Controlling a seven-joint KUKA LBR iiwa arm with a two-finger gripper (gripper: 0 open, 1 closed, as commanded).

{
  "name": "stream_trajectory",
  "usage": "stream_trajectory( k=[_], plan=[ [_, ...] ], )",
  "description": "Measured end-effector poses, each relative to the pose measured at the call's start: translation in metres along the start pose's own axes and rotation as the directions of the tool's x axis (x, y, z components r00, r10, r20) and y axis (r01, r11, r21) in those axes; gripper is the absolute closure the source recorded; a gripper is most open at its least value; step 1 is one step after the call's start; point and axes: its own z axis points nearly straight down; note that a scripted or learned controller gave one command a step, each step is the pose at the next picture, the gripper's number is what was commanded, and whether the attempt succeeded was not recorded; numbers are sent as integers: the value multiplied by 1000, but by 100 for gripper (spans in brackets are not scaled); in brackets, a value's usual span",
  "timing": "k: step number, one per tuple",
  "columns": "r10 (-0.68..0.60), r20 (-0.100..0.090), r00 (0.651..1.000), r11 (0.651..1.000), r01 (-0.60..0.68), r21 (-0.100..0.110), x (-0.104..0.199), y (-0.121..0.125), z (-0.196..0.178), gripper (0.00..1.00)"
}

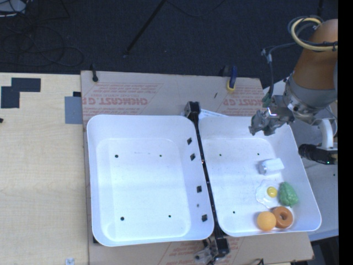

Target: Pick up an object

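The right bin (237,148) holds several small objects near its front right corner: a white block (270,165), a fried-egg toy (268,193), a green lumpy piece (288,194), an orange ball (266,221) and a brown ring (283,217). My gripper (262,124) hangs over the bin's far right side, well behind the white block and apart from every object. It is dark and small in the camera view, and nothing shows between its fingers.
The left bin (143,181) lies beside the right one, with a black divider strip (199,170) between them. Both rest on a cardboard sheet (143,95). A blue clamp (232,77) stands at the cardboard's far edge. Cables hang near the arm.
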Motion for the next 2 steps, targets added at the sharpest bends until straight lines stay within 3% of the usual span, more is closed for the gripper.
stream_trajectory(
  k=[1, 2],
  plan=[
    [5, 1, 1000, 1000, -5, 8, 42, -55, -24, 100],
    [0, 1, 1000, 1000, 0, 4, 128, -133, -98, 100]
  ],
)
